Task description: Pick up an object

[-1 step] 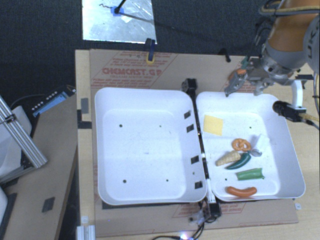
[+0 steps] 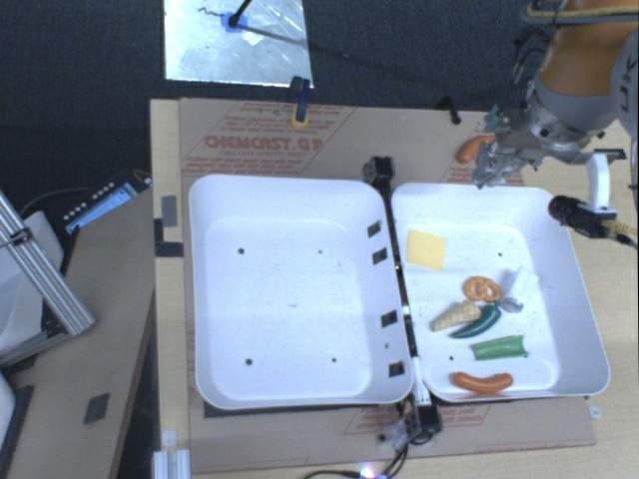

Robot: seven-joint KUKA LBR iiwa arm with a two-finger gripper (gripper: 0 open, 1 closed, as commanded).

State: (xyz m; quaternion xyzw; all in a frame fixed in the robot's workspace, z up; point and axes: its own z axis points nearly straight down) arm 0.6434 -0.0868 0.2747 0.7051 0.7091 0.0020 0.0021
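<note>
Tool [image 2: 491,173] hangs above the right bin's [image 2: 569,267] far rim; I cannot tell its state. Pretzel [image 2: 481,288] and the other pieces lie unpicked, so the grasp is yet to come.

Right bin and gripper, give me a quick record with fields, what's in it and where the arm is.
right bin: shallow white bin, beside the matching left white bin
contents: flat yellow square; brown pretzel-shaped piece; tan cone-shaped piece; dark green curved pepper; light green block; orange sausage
grouping: pretzel, cone and pepper clustered mid-bin; sausage nearest the front rim
gripper: gripper above the bin's far rim
near gripper: small orange object beside it; whether it is held cannot be told
</note>
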